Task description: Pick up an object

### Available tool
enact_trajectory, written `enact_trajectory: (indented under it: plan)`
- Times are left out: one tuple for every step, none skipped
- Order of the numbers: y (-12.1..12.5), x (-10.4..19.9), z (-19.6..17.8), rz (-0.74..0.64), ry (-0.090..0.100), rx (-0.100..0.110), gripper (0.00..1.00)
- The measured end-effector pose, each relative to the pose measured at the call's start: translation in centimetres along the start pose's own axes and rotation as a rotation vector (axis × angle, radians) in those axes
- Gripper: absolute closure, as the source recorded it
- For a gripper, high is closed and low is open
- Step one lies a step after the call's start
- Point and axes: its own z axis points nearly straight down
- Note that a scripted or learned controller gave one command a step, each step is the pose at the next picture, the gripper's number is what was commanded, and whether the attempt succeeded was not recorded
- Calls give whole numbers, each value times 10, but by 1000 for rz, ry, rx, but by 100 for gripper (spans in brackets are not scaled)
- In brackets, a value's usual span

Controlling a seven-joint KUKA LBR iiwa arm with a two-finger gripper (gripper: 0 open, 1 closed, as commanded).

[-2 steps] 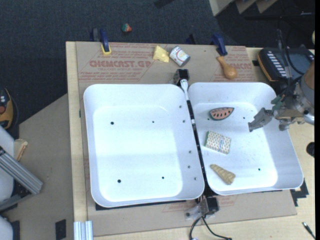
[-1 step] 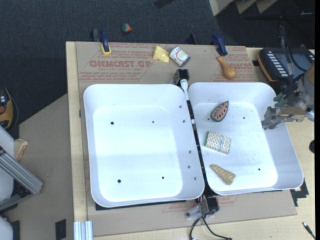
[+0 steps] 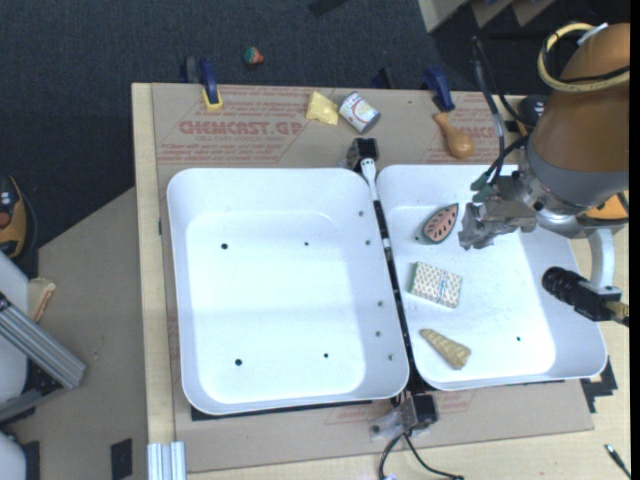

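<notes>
Grey two-finger gripper (image 3: 478, 230) low over right white bin (image 3: 560, 363), spread of fingers impossible to tell; just beside flat reddish oval object (image 3: 439, 224); grey, orange-banded arm (image 3: 585, 98) reaching from right.

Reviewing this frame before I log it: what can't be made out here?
- Gripper, camera view: dark and small against the wrist, so open or shut cannot be told.
- Reddish oval object: too small to identify; contact with the gripper is unclear.
- Arm: cut off by the right edge.
- Small object on the carpet: too tiny to name.
</notes>
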Motion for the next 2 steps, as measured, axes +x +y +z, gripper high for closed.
enact_trajectory:
  plan:
    - [-55, 49, 62, 3, 2, 11, 100]
    - [-12, 85, 64, 3, -2, -4, 100]
